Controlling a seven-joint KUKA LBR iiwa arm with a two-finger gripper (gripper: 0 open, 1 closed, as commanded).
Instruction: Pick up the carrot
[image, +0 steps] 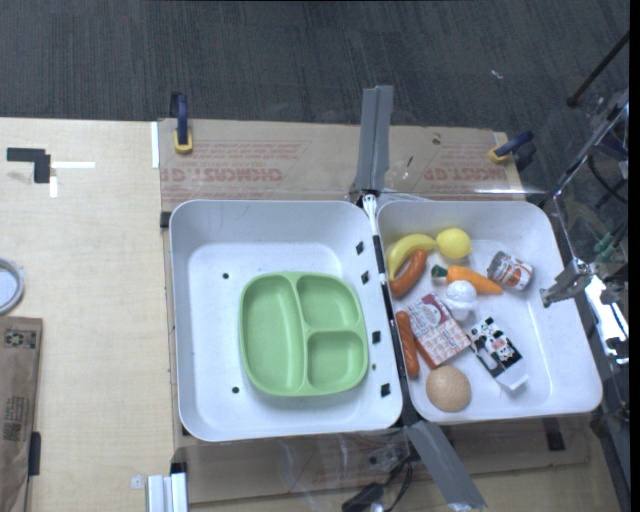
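The arm's metal end (570, 285) is sitting at the right bin's (560, 390) right rim, touching no item; how its grip stands, I cannot tell. One carrot (473, 279) is lying well left of it, touching a white garlic bulb (460, 294). Farther back, one banana (410, 248) and one lemon (453, 243) are resting. One green tray (303, 333) is occupying the left bin (200, 300).

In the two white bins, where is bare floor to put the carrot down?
Left bin: a bare strip all around the green tray. Right bin: bare along the right wall, beyond the can and milk carton. It is crowded around the carrot, by the lemon and banana.
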